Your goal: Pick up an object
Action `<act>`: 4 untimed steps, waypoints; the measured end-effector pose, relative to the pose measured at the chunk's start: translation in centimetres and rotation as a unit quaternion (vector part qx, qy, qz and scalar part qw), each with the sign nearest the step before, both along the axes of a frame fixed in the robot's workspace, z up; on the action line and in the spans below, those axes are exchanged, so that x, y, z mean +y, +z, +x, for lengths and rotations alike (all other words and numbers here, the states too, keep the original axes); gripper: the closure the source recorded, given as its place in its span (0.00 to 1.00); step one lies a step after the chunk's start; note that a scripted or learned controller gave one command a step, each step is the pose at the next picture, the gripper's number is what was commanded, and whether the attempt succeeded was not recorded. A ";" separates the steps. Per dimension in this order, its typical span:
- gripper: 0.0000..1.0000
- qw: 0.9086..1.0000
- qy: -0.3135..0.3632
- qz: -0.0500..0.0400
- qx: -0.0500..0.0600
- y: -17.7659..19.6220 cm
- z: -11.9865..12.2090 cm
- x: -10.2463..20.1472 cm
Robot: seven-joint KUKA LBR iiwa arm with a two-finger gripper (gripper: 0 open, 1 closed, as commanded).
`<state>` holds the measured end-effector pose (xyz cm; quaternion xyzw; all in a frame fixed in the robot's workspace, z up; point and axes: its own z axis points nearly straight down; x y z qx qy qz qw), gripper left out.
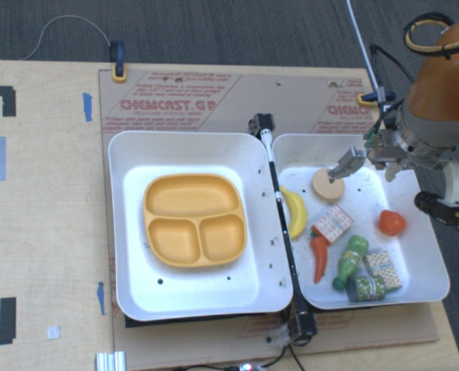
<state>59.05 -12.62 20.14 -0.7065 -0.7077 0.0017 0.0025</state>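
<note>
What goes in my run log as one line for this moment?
claw: above right bin, over tan disc | held: nothing seen | left bin: yellow tray

In the right bin lie a tan wooden disc, a yellow banana along the left wall, a red-orange carrot or pepper, a patterned box, a red tomato, a green bottle and a small checkered packet.

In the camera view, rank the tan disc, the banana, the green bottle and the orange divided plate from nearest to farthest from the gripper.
From the gripper:
1. tan disc, just below its fingertip.
2. banana, by the right bin's left wall.
3. green bottle, toward that bin's front.
4. orange divided plate, in the left bin.
</note>
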 end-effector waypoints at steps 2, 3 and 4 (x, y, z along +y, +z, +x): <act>0.00 1.000 -0.003 -0.006 -0.010 -11.4 -5.9 2.5; 1.00 1.000 -0.002 -0.010 -0.012 -10.5 -5.8 2.2; 1.00 1.000 0.000 0.000 -0.001 -1.3 -10.0 7.8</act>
